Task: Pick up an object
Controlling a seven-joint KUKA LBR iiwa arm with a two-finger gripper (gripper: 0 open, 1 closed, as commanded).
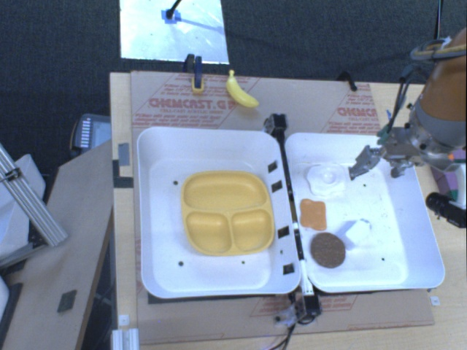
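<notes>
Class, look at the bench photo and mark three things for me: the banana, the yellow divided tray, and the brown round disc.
banana (241,92), camera view, middle of its curved body.
yellow divided tray (223,192), camera view, floor of its large top compartment.
brown round disc (328,250), camera view, centre of its flat top.

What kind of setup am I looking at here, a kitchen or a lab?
Most likely a robotics lab bench, not a kitchen: two white bins clipped together on cardboard, toy food such as a plastic banana, and a yellow divided tray.

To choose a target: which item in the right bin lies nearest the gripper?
The white round piece, just left of the gripper; the others lie lower.
</notes>
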